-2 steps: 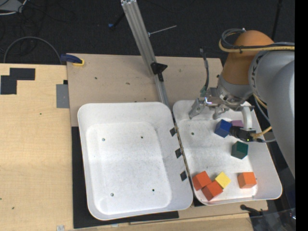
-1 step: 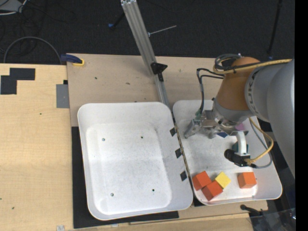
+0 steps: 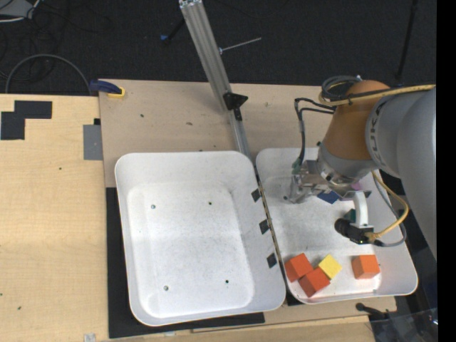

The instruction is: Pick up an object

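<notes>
My gripper (image 3: pixel 298 189) hangs low over the upper part of the right bin (image 3: pixel 285 164), near its left wall. A small blue object (image 3: pixel 329 199) lies just to the gripper's right, partly hidden under the wrist. Along the bin's front edge sit two red blocks (image 3: pixel 299 266) (image 3: pixel 314 282), touching each other. A yellow block (image 3: pixel 330 266) rests against them, and an orange block (image 3: pixel 365 266) stands a little apart to the right. These blocks are well in front of the gripper. Nothing shows between the gripper's tips.
The left bin (image 3: pixel 135 169) lies beside the right one, joined by black clips (image 3: pixel 263 226). A slanted aluminium rail (image 3: pixel 210 55) rises behind the bins. The arm's grey body and cables (image 3: pixel 370 223) overhang the right bin's right side.
</notes>
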Motion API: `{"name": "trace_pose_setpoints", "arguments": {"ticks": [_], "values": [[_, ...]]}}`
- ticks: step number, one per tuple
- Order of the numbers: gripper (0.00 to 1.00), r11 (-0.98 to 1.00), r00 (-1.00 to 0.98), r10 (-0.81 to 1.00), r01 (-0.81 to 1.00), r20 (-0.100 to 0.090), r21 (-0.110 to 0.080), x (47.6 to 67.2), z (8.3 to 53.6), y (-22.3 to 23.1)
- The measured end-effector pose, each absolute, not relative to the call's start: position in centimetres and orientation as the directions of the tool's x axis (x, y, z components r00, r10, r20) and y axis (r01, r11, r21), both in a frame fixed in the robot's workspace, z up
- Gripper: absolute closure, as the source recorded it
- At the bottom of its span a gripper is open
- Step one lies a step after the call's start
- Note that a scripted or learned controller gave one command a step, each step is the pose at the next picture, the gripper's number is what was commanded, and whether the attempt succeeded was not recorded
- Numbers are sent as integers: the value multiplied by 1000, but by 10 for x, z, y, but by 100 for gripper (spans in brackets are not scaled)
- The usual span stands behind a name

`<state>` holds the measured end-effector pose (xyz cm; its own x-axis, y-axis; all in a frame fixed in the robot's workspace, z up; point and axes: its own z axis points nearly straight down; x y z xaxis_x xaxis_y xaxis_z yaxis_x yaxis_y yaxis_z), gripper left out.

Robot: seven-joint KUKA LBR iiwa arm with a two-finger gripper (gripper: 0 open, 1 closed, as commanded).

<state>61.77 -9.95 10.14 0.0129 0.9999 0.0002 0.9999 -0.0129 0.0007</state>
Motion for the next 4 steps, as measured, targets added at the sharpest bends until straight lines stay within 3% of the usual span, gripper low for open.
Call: {"name": "trace_pose_setpoints", "arguments": {"ticks": [1,2,3,4], "values": [[100,-5,5,1000,1000,-4,2,600,155,-163],[0,-4,4,1000,1000,0,-2,599,151,-159],[0,1,-1,1000,1000,0,-1,614,89,-162],[100,-1,1,1000,1000,1,-3,613,101,-162]]}}
